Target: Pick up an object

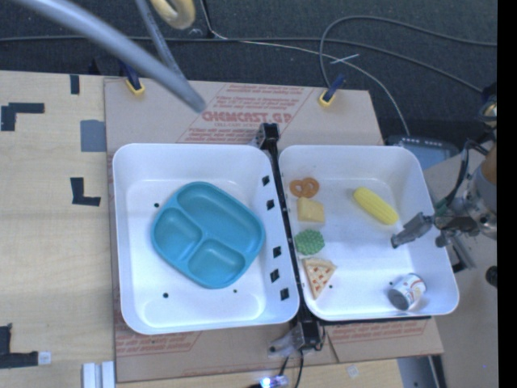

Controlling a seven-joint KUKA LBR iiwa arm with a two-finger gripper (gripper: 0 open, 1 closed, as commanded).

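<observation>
Pincer (422,231): at the right rim of the right bin (347,156), reaching in from the right. One dark finger juts left and down over the bin floor; whether the fingers are spread or pressed together cannot be told at this resolution. Nothing shows between them, and no contact with any item is evident.

Nearest items: corn cob (375,205), up and left of the pincer, apart from it; small cup or tin (406,291) on its side in the near right corner, below the pincer.

Further left, in a column along the divider: pretzel (304,187), yellow block (311,210), green round piece (309,242), pizza slice (318,276). These lie close together.

Left bin (133,164): blue compartment plate (208,234), well apart from the pincer.

Risks, judged: descending this near the rim, a finger may strike the bin wall. The cob and the tin look rounded and could roll away under a closing grip. The divider column is crowded, so a grasp there may nudge neighbours or catch two pieces.
</observation>
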